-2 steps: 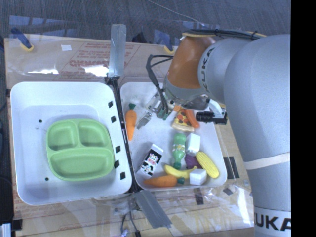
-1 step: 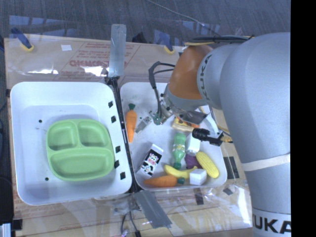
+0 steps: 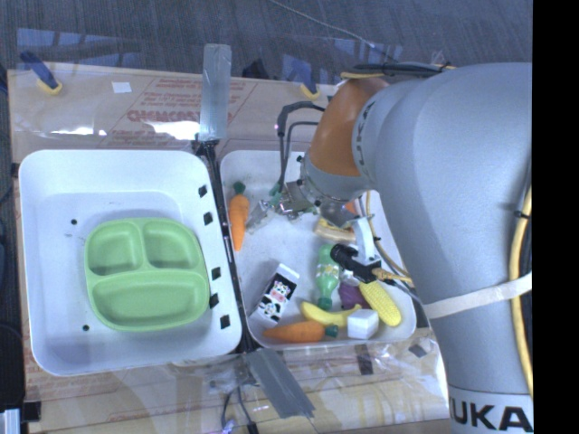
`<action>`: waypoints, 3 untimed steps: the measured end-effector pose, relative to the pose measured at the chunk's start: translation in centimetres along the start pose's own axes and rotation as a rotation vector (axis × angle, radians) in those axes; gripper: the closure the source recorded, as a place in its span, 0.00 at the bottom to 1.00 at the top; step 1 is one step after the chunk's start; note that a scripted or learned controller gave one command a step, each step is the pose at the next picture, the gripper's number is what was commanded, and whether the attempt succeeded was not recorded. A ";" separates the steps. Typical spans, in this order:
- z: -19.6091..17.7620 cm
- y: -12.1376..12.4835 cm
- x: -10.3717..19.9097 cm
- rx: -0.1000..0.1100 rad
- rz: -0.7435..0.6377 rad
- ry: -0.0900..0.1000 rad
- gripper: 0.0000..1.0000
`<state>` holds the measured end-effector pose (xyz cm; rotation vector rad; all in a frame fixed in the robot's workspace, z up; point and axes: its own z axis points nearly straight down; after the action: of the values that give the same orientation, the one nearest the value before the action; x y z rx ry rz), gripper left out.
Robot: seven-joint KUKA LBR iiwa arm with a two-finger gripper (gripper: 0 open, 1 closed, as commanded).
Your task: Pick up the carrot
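Not much progress yet: the small orange plastic carrot with a green top (image 3: 238,219) is lying against the left wall of the right shallow white bin (image 3: 398,319), ungrasped. The metal end effector (image 3: 271,208) is hovering just beside it, apparently released.

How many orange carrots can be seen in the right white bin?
2. One orange carrot lies along the bin's left wall; another orange carrot lies near its front edge. The arm could hide more.
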<state>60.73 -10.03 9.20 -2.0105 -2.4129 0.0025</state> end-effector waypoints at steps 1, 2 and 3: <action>0.0 2.6 -1.3 0.010 0.174 -0.007 0.00; 0.1 2.3 -0.1 0.009 0.484 -0.002 0.00; 0.0 5.0 0.0 0.000 0.597 0.002 0.00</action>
<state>65.66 -9.10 9.22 -2.6304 -1.7142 0.0014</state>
